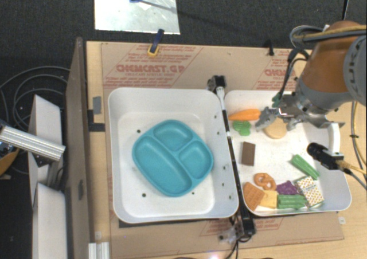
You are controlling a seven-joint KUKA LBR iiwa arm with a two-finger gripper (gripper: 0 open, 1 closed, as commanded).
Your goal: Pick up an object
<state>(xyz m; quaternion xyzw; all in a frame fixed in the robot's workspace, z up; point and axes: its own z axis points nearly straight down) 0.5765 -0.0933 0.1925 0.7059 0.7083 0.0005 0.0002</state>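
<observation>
Dark carpet, cardboard-topped bench (172, 63), two white bins (123, 154), gripper (275, 116) above right bin

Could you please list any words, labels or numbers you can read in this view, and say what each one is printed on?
"CHEMCAST GP": red print on the brown sheet under the bins, behind the left bin.
A second red print of the same pattern on the sheet behind the right bin, partly covered by the arm: too cut off to read.
Smaller red lines around both prints: too small to read.
No legible text on the teal plate or the food items.
</observation>
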